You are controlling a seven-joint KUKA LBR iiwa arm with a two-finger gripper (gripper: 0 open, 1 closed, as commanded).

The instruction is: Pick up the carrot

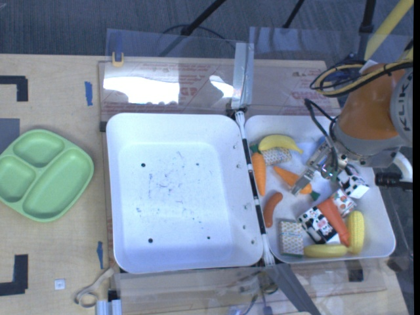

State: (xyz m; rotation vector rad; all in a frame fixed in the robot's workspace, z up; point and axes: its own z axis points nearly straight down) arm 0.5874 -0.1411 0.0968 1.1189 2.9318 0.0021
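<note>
The carrot [259,174] is a plain orange, tapered piece lying flat in the right-hand bin [384,241], close against that bin's left wall. It runs lengthwise from far to near, just below the banana [279,142] and beside a smaller orange piece [286,175].

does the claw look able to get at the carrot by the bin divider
Probably yes. The carrot lies uncovered along the right bin's left wall, and the claw hangs just right of it; the close wall may crowd one finger.
</note>
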